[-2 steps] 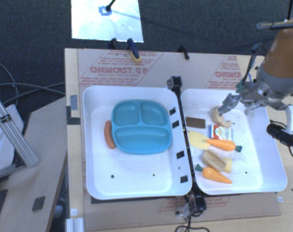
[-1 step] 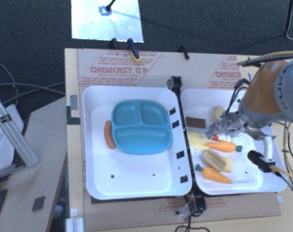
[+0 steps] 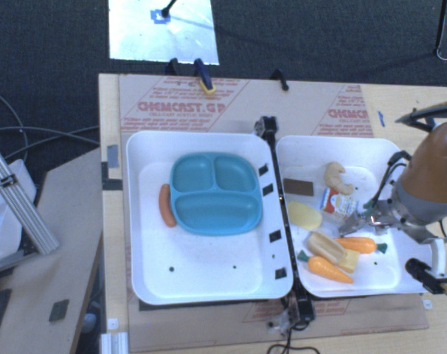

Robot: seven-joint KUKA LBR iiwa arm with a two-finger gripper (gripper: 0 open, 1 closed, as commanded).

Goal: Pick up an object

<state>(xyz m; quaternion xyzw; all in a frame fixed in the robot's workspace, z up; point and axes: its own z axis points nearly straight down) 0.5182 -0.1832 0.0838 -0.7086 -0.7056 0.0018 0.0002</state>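
Note:
The right bin holds several toy foods: a beige knobbly piece, a brown block, a red and white packet, a pale yellow disc, a bun and two carrots. My gripper reaches in from the right and hangs low over the bin's middle. It is between the packet and the upper carrot. Its metal fingers stand open, with nothing between them.
The left bin bears a blue divided plate with a red sausage lying beside its left edge. A black divider runs between the bins. The arm's orange band hangs over the right bin's far-right side.

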